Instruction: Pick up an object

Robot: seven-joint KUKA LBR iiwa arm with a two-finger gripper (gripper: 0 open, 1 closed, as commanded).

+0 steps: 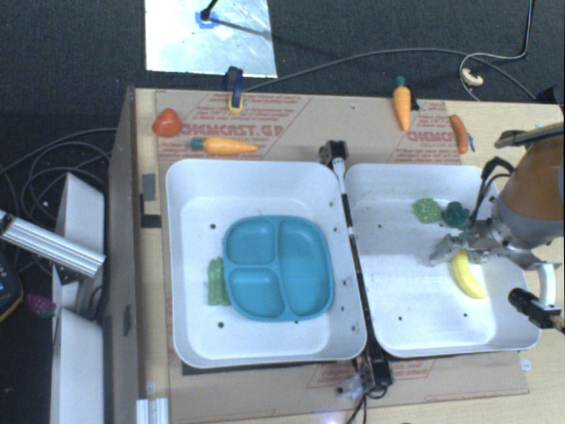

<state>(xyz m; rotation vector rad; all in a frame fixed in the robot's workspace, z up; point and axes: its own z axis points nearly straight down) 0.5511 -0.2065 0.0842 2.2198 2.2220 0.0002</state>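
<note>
1. Over the right-hand shallow white plastic bin (388, 325), at its right side, hangs my tool (466, 247), reaching in on my grey arm with its orange band (538, 184); the metal fingers are low over the bin floor, but how far apart they are I cannot tell from this angle.
2. Just below and beside my tool lies a small yellow plastic banana (468, 276), flat on the bin floor, its upper end right at the tool; whether anything touches it I cannot tell.
3. Just above and to the left of my tool sit a light green knobbly plastic piece (427, 209) and a dark green leafy plastic piece (456, 214), side by side near the bin's back wall.
4. Well to the left of my tool, in the left shallow white bin (190, 237), lies a blue plastic plate with divided compartments (278, 268), and a pale green plastic strip (217, 283) lies against its left edge.
5. Beyond both bins, away from my tool, the cardboard-covered bench (291, 122) bears an orange plastic carrot (224, 146) lying sideways, a red-orange rounded plastic fruit (167, 123), a second orange carrot with a green top (403, 104) and a slim red-orange plastic piece (459, 133).
</note>
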